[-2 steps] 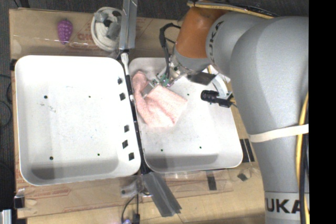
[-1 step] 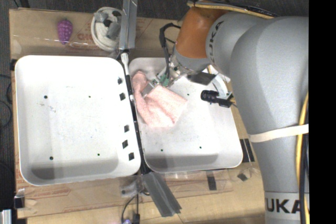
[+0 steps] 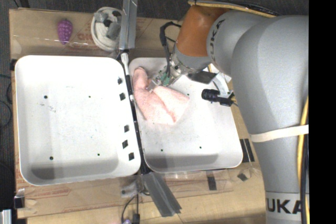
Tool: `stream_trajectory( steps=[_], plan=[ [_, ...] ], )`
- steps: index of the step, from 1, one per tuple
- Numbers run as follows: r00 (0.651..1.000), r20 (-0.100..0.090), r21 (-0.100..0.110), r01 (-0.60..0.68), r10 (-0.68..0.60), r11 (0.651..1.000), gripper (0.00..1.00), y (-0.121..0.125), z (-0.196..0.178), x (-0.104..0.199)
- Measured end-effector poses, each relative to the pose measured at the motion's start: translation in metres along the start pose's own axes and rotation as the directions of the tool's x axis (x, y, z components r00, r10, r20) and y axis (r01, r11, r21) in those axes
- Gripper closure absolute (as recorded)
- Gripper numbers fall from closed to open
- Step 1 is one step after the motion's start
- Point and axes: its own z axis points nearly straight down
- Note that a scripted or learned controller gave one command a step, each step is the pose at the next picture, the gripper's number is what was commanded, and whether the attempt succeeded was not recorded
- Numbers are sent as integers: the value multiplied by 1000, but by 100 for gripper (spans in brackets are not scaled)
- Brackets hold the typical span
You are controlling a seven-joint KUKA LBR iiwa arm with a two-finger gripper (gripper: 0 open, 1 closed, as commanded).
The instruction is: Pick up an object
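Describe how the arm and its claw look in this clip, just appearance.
The arm is bulky, rounded and light grey, with an orange band above the wrist. Black cables loop beside that band, and part of the white lettering "UKA" shows near the base. The claw looks small, metallic, with a greenish part.

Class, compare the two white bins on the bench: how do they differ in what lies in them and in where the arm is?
The right bin has a pink cloth crumpled by its left wall; the left bin shows bare floor. The gripper reaches into the right bin at the cloth's upper edge, not into the left bin. Both are shallow, white and round-cornered.
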Motion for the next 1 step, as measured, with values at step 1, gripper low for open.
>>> stream_trajectory(
  steps=[1],
  plan=[
    [987, 6, -8, -160, 160, 987, 100, 36, -105, 54]
  ],
)
